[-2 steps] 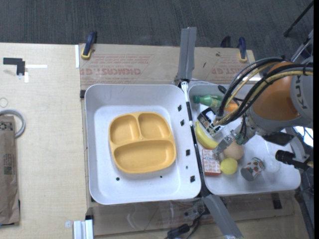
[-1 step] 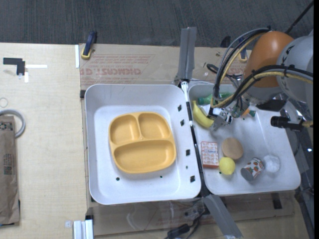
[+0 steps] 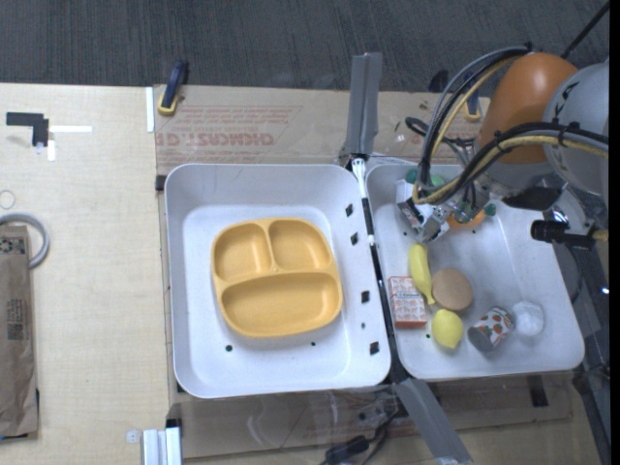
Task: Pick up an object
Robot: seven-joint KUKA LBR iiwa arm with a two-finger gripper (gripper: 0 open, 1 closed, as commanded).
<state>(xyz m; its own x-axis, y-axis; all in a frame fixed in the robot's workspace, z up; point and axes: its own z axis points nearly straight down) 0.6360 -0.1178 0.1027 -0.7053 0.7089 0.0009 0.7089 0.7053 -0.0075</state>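
The gripper (image 3: 433,219) hangs low over the back left part of the right bin (image 3: 552,356), just above the top end of the banana (image 3: 420,271). Cables and wrist parts crowd around it, so I cannot tell how it is set, and nothing can be seen held in it.

The things to pick all lie in the right bin, close together. The banana stands nearly straight up and down in the picture, just beside a small red and white box (image 3: 407,300). A round brown thing (image 3: 451,290) touches the banana's lower side, and a lemon (image 3: 447,329) sits just under that. A small can (image 3: 491,328) lies tipped over near the lemon, with a clear thing (image 3: 530,318) beside it.

The banana is nearest, so it looks like the best pick. It is probably a light toy — smooth, hard and a bit slippery. A good hold is across its thin middle, squeezing its two long sides. The curve could make it roll or slip out, and the box sits very near one side.

The yellow plate (image 3: 277,277) lies in the left bin (image 3: 184,289), well apart.
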